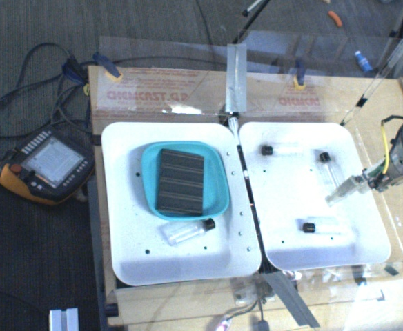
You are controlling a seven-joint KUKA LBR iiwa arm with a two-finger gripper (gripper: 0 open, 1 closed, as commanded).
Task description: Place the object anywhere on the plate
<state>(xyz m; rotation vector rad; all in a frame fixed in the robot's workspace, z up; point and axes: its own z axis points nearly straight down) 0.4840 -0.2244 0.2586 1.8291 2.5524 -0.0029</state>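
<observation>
We see clear plastic vial w/ black cap (188, 231) beside blue plate (219, 192): light, slippery; grab mid-barrel. Gripper (339, 194) state: can't tell.

A blue plate (219, 185) bears a dark grey ribbed block (181, 181) in a white bin (119, 205).
</observation>
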